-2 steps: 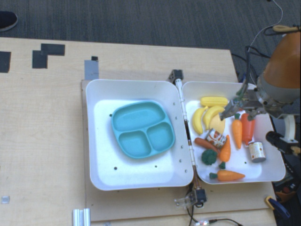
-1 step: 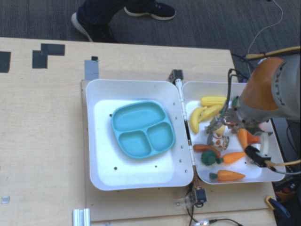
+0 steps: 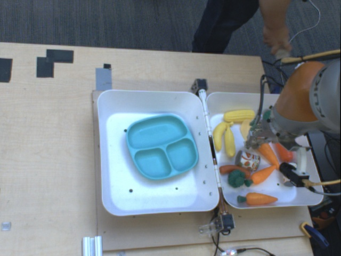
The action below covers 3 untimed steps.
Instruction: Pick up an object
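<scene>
Looking down on the bench, I see the two white bins side by side: the left bin (image 3: 112,143) carries a turquoise divided plate (image 3: 161,145) with three compartments, lying flat near its middle, and the right bin (image 3: 298,196) holds a scatter of toy food. My arm (image 3: 306,97) comes in from the right with its orange band over the far right corner of the right bin, and the gripper (image 3: 256,137) hangs low over that bin's middle. I cannot tell from this angle how the gripper is set, nor whether anything sits in it, since the wrist hides much of it. Just under and in front of the gripper lies a small can with a red and white label (image 3: 249,160), tilted, close enough that I cannot say whether they touch. To the gripper's left lie two yellow bananas (image 3: 224,138) side by side, and an ear of corn (image 3: 239,114) sits beyond it toward the far wall. Orange carrots (image 3: 265,174) lie just beside the can on the right, another carrot (image 3: 257,199) rests near the front wall, and a green broccoli piece (image 3: 236,179) sits between them, touching a reddish-brown sausage-like piece (image 3: 230,169).
</scene>
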{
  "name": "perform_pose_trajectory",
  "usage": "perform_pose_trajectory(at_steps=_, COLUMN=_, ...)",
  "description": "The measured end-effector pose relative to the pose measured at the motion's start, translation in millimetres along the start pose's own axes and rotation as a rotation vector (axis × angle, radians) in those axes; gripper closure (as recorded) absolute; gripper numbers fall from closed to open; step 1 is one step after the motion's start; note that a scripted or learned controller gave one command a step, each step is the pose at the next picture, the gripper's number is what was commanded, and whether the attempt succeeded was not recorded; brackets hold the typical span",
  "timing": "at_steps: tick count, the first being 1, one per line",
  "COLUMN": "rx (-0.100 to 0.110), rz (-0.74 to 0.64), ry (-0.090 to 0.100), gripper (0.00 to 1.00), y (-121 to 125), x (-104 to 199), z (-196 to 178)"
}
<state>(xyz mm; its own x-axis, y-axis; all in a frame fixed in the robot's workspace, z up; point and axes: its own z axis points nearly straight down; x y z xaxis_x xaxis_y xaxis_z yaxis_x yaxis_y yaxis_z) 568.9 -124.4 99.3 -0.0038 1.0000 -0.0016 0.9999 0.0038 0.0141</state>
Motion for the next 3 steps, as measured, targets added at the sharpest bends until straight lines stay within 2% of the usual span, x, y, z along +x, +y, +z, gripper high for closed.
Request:
perform_pose_trajectory(at_steps=1, rx=0.008, rz=-0.002, ry=0.003, gripper=1.0, y=68, x=79, z=-86)
perform_pose_trajectory(at_steps=2, rx=0.011, rz=-0.002, ry=0.002, gripper=0.0, y=67, x=78, z=-85)
perform_pose_trajectory(at_steps=3, rx=0.001, rz=-0.002, ry=0.0, gripper=0.0, y=35, x=36, z=-2)
